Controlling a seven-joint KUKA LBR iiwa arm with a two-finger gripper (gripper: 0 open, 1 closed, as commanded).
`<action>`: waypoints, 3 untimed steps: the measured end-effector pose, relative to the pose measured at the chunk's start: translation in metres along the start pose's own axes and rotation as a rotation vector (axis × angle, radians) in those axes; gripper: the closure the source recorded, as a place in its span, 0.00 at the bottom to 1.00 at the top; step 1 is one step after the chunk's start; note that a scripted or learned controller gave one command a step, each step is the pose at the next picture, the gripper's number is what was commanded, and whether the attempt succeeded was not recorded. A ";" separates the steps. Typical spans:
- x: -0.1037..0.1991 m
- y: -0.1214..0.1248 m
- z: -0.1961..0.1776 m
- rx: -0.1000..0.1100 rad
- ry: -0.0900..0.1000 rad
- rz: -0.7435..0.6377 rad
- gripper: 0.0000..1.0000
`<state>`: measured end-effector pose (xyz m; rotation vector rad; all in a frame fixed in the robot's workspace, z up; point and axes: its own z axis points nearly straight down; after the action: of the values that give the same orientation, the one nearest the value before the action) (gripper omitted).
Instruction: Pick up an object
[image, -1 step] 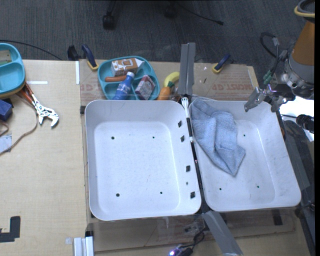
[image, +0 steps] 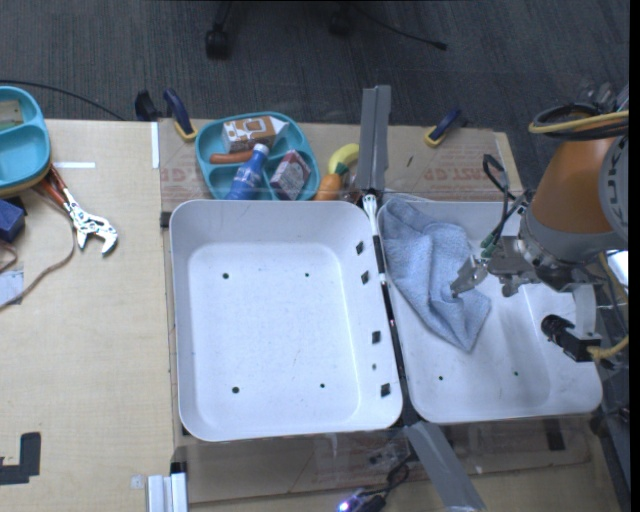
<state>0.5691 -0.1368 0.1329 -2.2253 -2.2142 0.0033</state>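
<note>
A crumpled blue-grey cloth lies in the right white bin, against its left wall and back corner. My gripper hangs over the same bin, just off the cloth's right edge. Its fingers are spread open, and the left fingertip is at the cloth's edge. I see nothing between the fingers. The grey arm with its orange band comes in from the right.
The left white bin sits beside the right one, with a grey post at the back between them. Behind the bins stand a teal tray of small items and a banana. A wrench lies on the bench at far left.
</note>
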 end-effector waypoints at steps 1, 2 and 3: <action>0.021 -0.038 0.041 -0.001 0.000 -0.090 0.00; 0.029 -0.056 0.041 -0.002 0.000 -0.113 0.00; 0.029 -0.055 0.033 -0.002 -0.001 -0.110 1.00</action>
<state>0.5138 -0.1079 0.1003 -2.1010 -2.3346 0.0019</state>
